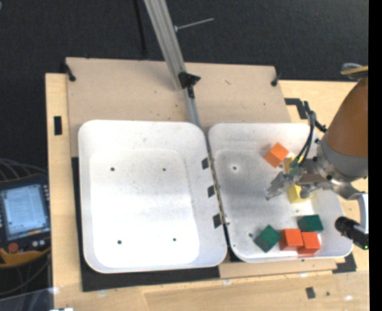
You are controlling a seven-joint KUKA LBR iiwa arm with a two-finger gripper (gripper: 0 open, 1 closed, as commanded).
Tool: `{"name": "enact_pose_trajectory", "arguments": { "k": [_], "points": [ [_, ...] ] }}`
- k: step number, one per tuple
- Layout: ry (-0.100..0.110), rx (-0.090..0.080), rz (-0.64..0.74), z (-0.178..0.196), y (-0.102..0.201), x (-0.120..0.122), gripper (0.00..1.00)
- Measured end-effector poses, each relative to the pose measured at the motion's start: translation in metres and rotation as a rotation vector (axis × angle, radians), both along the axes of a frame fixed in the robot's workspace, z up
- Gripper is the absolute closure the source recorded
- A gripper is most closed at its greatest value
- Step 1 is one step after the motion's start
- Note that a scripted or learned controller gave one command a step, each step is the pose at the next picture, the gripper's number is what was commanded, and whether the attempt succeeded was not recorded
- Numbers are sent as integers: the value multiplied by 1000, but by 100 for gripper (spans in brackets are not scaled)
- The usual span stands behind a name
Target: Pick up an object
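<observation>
In the right bin (242, 193) my gripper (283, 183) hangs low over the bin floor, reaching in from the right. A yellow block (297, 194) lies just right of it, partly covered by the wrist. An orange block (277, 153) sits a little above and left of the gripper, apart from it. Along the bin's front edge lie a green block (266, 238), two orange-red blocks (292, 238) (310, 241) side by side, and a darker green block (310, 223) behind them. The view does not show anything held by the gripper.
The left bin (145, 193) is beside the right one, with a hinged divider (213, 190) between them. A slanted metal bar (168, 37) rises from the back of the bench. A handheld controller (19, 212) rests off the bench's left side.
</observation>
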State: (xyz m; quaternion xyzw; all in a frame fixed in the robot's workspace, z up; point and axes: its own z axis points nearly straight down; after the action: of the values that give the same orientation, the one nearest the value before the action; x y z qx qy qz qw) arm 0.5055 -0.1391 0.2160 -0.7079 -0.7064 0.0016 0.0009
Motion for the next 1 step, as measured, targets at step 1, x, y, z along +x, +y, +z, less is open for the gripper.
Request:
{"name": "enact_pose_trajectory", "arguments": {
  "k": [1],
  "points": [
    [1, 0, 0, -53, -4, 9, 0]
  ]
}}
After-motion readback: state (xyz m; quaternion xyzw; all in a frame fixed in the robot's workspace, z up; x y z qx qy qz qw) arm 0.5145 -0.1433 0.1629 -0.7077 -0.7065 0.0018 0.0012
